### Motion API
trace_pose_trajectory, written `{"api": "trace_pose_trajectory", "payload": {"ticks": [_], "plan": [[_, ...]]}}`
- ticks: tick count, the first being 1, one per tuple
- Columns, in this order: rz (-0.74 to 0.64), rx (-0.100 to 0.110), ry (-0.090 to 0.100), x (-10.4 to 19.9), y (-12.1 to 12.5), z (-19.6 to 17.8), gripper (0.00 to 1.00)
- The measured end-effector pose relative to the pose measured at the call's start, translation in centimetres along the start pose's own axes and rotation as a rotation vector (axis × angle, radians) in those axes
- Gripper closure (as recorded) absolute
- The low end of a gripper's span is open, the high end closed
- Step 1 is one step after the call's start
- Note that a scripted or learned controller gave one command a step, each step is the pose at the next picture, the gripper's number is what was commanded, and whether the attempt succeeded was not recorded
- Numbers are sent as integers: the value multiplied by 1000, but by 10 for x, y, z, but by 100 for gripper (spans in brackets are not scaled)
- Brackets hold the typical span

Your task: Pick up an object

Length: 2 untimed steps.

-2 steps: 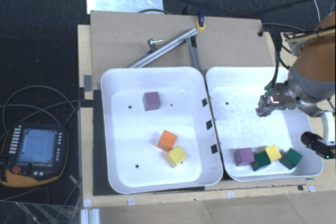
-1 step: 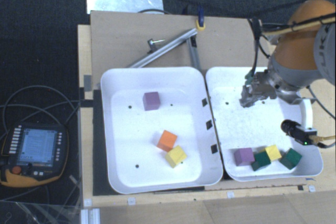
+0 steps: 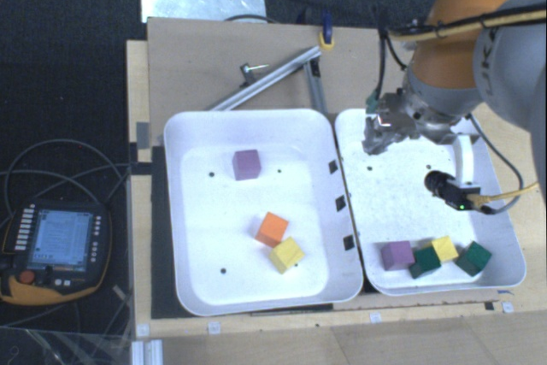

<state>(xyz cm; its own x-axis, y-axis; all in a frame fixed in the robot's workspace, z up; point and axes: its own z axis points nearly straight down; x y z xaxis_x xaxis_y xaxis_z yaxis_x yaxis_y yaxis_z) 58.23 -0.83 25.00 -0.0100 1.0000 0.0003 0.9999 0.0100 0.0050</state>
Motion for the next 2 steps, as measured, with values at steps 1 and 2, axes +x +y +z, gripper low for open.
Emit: {"api": "trace_pose_trajectory", "payload": {"ticks": [1, 2], "plan": [[1, 2, 0, 40, 31, 14, 100], [-1, -1, 0, 94, 60, 8, 100]]}}
